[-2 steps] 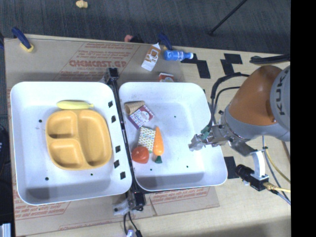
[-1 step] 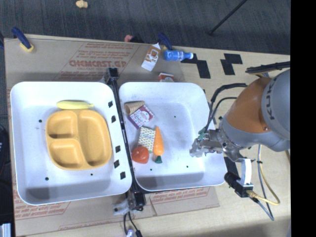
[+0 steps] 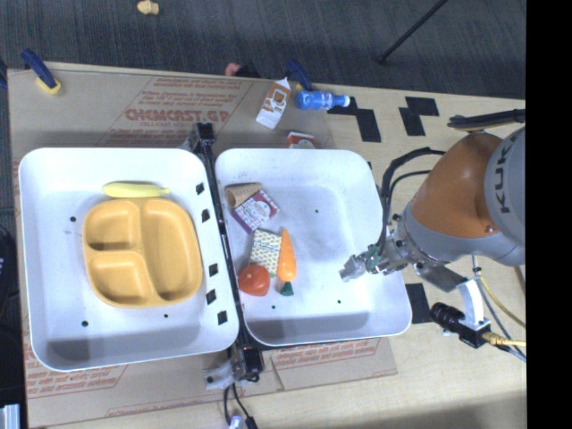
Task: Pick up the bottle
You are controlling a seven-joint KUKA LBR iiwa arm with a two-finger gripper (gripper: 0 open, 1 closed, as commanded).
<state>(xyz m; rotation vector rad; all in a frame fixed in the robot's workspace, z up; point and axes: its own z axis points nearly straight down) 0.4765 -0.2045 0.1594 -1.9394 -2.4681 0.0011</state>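
1. The gripper point(image 3: 355, 267) is sitting low over the right side of the right bin point(image 3: 357, 164), at the end of the grey arm point(image 3: 465, 208), whose orange band is showing above the wrist. At this slant and size the tip is reading as a small grey blur, so how far it is open I cannot tell; nothing is visibly showing inside it, and the patch of bin floor beside it is lying bare.
2. The bottle point(image 3: 317, 101), blue with what may be a lighter cap end, is lying on its side on the bench behind the right bin, outside both bins and well apart from the gripper.
3. Writing: the cardboard sheet point(image 3: 170, 105) under the bins is carrying red print that seems to be reading "CHEMCAST GP"; the smaller lines are too fine to read. Part of "KUKA" is showing on the arm's housing at the right.
4. A small carton point(image 3: 273, 104) is standing just beside the bottle, its label unreadable.
5. In the right bin's left half a cone-shaped item point(image 3: 241, 192), a red-labelled packet point(image 3: 257, 211), a checked packet point(image 3: 265, 248), a carrot point(image 3: 286, 256) and a tomato point(image 3: 254, 280) are clustering together.
6. The left bin point(image 3: 45, 239) is holding a yellow divided tray point(image 3: 143, 250), with a banana point(image 3: 136, 189) lying just behind it.
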